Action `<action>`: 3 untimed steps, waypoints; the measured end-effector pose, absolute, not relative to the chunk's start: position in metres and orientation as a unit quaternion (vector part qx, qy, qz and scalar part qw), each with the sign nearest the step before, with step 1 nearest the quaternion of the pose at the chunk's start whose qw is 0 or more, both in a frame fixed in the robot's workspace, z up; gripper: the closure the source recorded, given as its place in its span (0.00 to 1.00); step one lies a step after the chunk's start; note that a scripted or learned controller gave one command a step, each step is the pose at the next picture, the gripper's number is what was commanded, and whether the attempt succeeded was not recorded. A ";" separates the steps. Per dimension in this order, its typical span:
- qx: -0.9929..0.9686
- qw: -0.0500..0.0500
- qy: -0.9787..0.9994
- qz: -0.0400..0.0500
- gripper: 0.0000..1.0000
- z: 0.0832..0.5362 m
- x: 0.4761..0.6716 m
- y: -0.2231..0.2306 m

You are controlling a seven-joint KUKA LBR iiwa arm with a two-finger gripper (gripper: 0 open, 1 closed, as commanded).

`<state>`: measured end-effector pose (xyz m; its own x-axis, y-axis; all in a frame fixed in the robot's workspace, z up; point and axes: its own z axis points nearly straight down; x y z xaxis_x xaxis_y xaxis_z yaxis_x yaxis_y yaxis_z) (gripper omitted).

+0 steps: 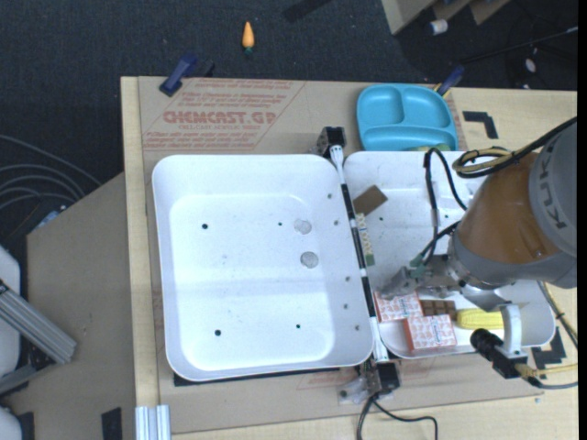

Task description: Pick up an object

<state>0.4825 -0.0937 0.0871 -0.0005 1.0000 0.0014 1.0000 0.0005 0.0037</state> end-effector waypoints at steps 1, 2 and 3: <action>0.707 0.003 0.707 0.004 1.00 0.098 0.484 -0.094; 0.707 0.000 0.707 0.000 1.00 0.240 0.480 -0.049; 0.707 0.001 0.707 0.000 1.00 0.261 0.536 -0.135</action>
<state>0.5362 -0.1347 0.2612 0.0007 1.0000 -0.0013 1.0000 -0.0007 0.0011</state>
